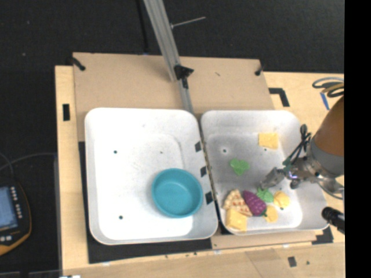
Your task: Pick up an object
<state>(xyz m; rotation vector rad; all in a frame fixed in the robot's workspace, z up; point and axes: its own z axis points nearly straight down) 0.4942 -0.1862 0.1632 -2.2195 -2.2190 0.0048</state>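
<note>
The end effector [272, 180] hung low in the right bin [232, 126], at the lower right of the frame, its grey tip pointing left and down toward a cluster of small objects. Whether it was released or clenched could not be told, and nothing was visibly held. Just beside its tip lay a small green piece [265, 194], with a purple object [253, 202] and yellow pieces [280, 200] close by. A blue bowl [176, 192] sat in the left bin [116, 132].
</note>
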